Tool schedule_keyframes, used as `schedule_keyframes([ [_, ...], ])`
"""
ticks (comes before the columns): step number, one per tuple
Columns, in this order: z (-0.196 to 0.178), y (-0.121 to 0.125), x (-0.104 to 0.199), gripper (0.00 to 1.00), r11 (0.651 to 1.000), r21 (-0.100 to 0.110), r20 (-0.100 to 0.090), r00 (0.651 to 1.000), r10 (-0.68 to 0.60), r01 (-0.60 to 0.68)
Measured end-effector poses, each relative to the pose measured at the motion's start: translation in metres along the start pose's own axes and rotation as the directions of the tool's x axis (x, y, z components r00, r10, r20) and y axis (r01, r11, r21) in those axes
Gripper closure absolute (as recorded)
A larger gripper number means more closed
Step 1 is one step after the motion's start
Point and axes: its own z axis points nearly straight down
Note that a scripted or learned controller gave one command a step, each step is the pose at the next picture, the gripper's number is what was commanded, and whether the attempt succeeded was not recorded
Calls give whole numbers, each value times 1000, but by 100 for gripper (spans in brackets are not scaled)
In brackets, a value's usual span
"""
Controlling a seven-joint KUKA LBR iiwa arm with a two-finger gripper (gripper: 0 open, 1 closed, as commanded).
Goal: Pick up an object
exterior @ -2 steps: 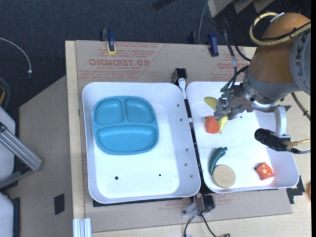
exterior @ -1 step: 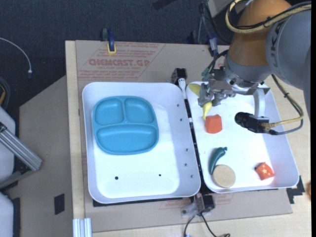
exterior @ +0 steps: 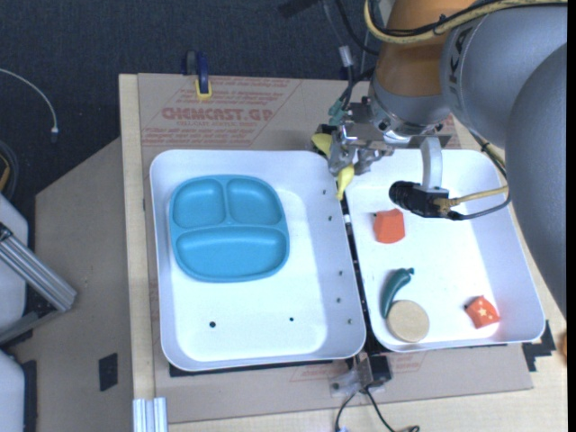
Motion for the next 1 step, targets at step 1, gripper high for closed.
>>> schedule_keyframes([
  [1, 18, 31, 39, 100, 1000, 1, 1, 1000, 2, -2],
])
